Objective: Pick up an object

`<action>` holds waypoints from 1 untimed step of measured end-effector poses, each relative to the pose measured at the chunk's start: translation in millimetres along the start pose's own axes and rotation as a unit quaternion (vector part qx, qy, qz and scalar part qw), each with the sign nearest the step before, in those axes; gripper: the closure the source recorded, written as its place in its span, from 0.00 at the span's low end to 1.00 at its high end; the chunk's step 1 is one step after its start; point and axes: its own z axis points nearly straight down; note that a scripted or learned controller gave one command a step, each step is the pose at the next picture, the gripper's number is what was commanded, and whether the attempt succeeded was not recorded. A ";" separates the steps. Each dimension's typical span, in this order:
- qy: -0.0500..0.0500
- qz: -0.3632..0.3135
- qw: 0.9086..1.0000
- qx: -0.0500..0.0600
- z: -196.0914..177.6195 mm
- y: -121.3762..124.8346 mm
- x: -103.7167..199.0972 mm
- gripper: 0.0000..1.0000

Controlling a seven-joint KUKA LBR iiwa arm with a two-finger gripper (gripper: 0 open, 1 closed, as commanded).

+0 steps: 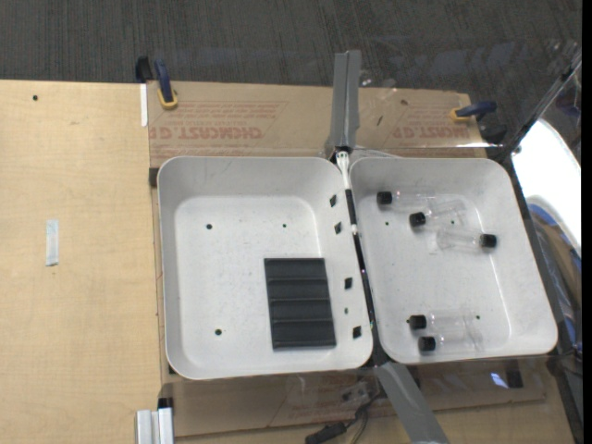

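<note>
The left shallow white plastic bin held a black ribbed rectangular block. The right white bin held clear black-capped vials. Blue-and-yellow clamps gripped brown cardboard on the desk.

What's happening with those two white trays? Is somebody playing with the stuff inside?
Nothing is being handled at this moment. The left tray has a black ridged block lying flat near its front. The right tray holds several small clear bottles with black caps: some near the back and two by the front edge. All of them are just lying there.
</note>
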 end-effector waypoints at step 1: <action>0.000 -0.037 0.999 0.000 -0.4 34.0 -50.8 1.00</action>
